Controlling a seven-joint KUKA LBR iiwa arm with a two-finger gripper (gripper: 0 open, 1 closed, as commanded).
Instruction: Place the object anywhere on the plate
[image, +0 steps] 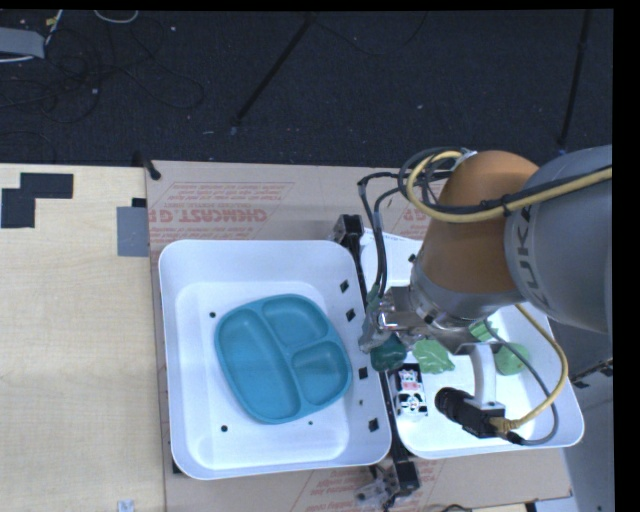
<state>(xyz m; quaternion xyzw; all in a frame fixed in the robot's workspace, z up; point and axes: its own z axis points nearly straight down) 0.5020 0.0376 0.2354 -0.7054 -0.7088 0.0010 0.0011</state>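
Dark floor (300, 80), pale bench (70, 330), blue plate (280, 355)

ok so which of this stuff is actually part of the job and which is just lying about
Job: blue divided plastic plate in the left white bin; gripper; small dark green object by it, likely the one to move.
Lying about: pale green pieces and small black-and-white patterned block, in the right white bin.
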